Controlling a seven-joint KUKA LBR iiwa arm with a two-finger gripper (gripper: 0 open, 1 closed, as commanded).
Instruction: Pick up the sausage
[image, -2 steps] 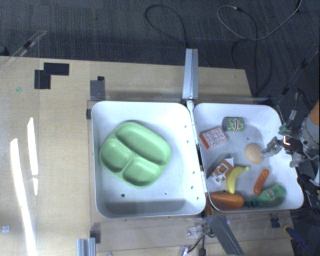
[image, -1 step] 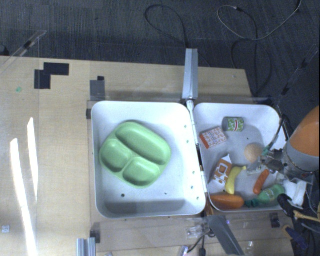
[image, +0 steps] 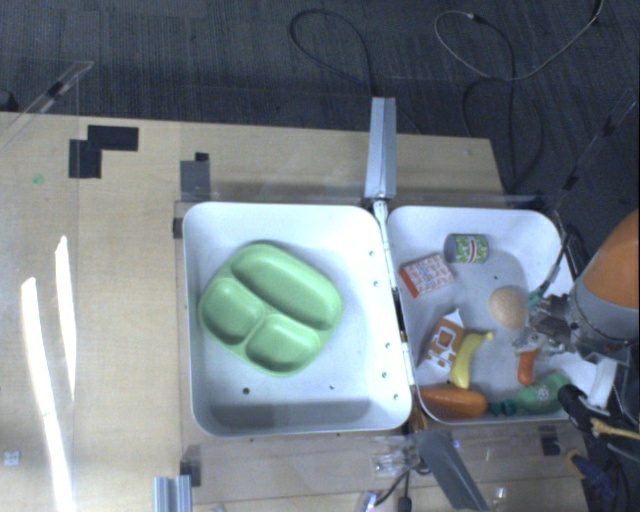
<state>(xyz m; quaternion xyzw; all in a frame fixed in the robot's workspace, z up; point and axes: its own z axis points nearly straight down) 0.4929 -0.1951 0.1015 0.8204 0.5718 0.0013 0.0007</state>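
Two white bins sit side by side on the pale wooden bench (image: 100, 330), with a metal divider (image: 381, 150) rising between them. Beyond the bench lies dark carpet (image: 200, 50) crossed by loose black cables (image: 480, 45). Black tape marks (image: 98, 148) show at the bench's far left. The left bin (image: 200, 400) holds a green sectioned tray (image: 270, 308). The right bin (image: 545, 235) holds the sausage (image: 454, 402) against its near wall, beside a banana (image: 466, 358), a green can (image: 466, 248) and an egg (image: 507, 306). At that bin's right edge, the end effector (image: 545, 335) hangs low; whether it is clenched or released, I cannot tell.
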